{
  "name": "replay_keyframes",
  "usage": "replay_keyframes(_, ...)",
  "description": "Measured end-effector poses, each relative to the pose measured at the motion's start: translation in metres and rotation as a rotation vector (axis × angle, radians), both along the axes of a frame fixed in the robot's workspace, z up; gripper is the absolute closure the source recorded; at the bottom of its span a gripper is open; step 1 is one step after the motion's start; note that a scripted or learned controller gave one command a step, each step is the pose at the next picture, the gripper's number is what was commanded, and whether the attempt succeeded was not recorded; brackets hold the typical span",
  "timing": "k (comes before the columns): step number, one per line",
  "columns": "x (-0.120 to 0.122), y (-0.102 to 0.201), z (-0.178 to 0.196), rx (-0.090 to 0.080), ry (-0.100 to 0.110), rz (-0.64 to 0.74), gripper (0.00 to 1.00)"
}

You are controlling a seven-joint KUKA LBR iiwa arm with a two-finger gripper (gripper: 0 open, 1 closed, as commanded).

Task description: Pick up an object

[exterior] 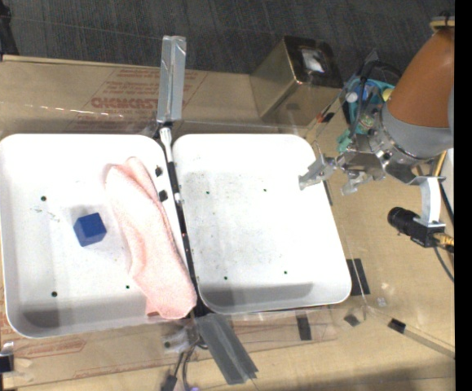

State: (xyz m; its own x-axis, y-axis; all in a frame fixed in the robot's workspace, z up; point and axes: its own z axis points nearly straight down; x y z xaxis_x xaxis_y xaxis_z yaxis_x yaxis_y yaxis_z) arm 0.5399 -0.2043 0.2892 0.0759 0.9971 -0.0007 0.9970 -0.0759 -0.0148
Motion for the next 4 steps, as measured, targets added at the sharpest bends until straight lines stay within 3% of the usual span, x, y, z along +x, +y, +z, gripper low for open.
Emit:
replay_keyframes(1,0.024,0.059,-0.087,-0.001,-0.002,-0.116,0.0)
replay_keyframes(2,0.044,0.008,0.011,-0.002,-0.007,-0.277,0.0)
replay_keyframes(3,0.047,0.008,-0.111,-0.002,-0.001,-0.37,0.0)
replay_keyframes(4,0.032,0.011,-0.004,-0.002,-0.013,-0.331,0.0)
